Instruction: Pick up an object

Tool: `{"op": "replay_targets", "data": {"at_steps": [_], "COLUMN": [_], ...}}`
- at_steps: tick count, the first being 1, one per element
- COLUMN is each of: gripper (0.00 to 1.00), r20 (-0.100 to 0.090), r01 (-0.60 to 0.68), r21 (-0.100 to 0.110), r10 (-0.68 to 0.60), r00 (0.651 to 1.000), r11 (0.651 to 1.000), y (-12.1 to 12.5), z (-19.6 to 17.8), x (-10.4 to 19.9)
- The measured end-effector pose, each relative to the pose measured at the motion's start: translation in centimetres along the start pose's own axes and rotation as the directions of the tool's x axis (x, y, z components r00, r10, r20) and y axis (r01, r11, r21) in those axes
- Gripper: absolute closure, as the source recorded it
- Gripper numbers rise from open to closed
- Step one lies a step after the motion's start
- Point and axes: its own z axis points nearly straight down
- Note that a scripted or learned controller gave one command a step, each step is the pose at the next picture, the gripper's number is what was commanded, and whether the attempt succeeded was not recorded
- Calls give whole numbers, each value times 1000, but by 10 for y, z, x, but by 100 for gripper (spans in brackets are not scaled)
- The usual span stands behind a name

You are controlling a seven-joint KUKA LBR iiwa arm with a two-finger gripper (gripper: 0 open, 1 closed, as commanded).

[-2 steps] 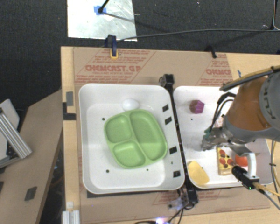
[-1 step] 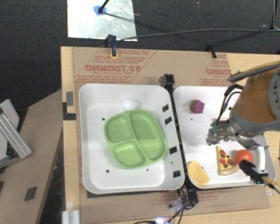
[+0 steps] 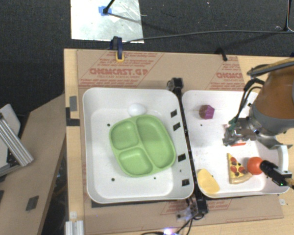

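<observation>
**Robot arm poised low over right-hand bin of toy food**

The gripper (image 3: 233, 135) is a dark tangle of metal and cable in the right bin (image 3: 210, 99), too murky to tell whether it is open or closed; something small and red shows just beneath it, but whether it is held cannot be made out. The arm (image 3: 279, 104), grey with its orange band, is cut off at the frame's right side and hides part of the bin's far corner.

The bench (image 3: 152, 65) is covered with brown printed cardboard, a clamp (image 3: 117, 49) pinning its back edge, and black flooring lies beyond with a pale sheet (image 3: 107, 13) on it.

In the right bin lie a purple block (image 3: 207, 112) near the back, a pizza slice (image 3: 236, 169) and a red-orange ball (image 3: 254, 165) side by side toward the front, and a yellow piece (image 3: 208, 181) at the front left corner. The left bin (image 3: 95, 131) holds a green divided plate (image 3: 142, 145), with a white egg-like object (image 3: 136, 109) just behind it.

The arm bends down from the right, wrist angled toward the bin's middle.
</observation>
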Motion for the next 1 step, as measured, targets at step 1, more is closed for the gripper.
{"op": "replay_targets", "data": {"at_steps": [1], "gripper": [100], "r20": [0], "r01": [1], "r21": [-2], "r10": [-1], "r00": [1000], "r11": [1000], "y": [11], "z": [-56], "x": [2]}}
